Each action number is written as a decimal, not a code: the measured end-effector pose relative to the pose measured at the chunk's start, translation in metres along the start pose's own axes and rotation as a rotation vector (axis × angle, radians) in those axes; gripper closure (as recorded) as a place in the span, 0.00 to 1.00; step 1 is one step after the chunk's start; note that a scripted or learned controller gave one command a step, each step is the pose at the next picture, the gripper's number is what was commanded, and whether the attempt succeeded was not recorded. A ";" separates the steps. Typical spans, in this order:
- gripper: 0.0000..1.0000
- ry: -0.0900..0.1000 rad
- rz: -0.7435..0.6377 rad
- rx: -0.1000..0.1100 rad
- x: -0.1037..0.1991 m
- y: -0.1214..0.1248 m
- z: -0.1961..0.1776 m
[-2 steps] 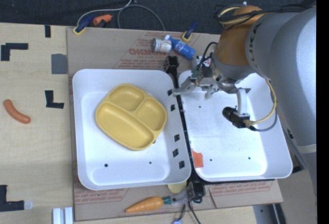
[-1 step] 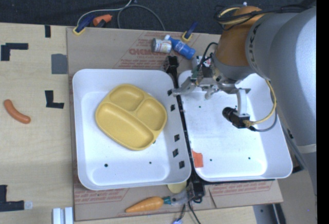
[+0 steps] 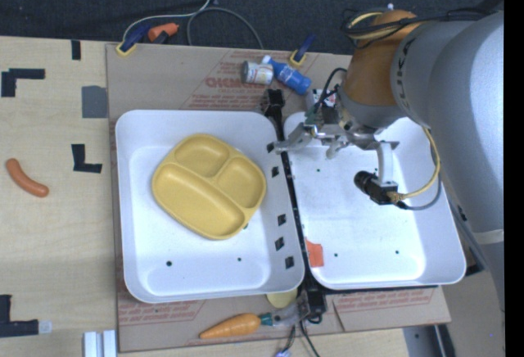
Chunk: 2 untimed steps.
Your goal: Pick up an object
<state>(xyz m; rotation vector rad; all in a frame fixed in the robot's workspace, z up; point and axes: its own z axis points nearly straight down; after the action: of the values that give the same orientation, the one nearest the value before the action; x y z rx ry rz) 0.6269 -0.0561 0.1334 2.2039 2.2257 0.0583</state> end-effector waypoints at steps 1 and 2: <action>0.00 0.000 -0.001 0.000 0.000 0.000 0.000; 0.00 -0.020 0.006 0.026 -0.003 0.002 -0.055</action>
<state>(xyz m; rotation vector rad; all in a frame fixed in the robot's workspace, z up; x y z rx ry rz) 0.6267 -0.0607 0.1888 2.2148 2.2224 0.0074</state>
